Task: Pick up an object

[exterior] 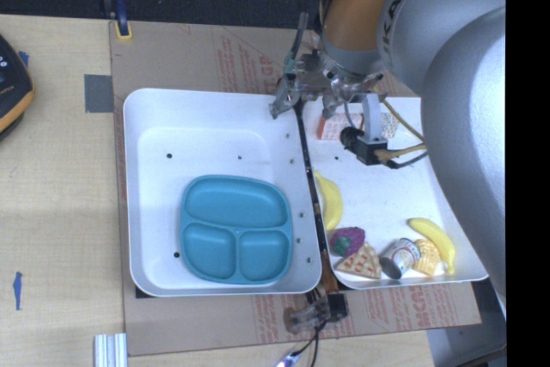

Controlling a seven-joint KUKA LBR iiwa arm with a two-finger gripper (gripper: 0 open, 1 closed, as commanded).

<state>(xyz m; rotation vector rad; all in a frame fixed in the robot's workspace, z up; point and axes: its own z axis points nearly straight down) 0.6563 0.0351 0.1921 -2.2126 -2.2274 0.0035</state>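
Camera view: gripper (344,112) hangs over the right bin's (430,185) far end above a red-and-white packet (331,127); its grip cannot be made out. Two bananas (329,200), a can (399,257) lie nearer.

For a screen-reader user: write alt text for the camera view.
A grey arm reaches from the right, its gripper over the far end of the right bin, which holds two bananas, a can and other toy food. The left bin holds a blue tray.
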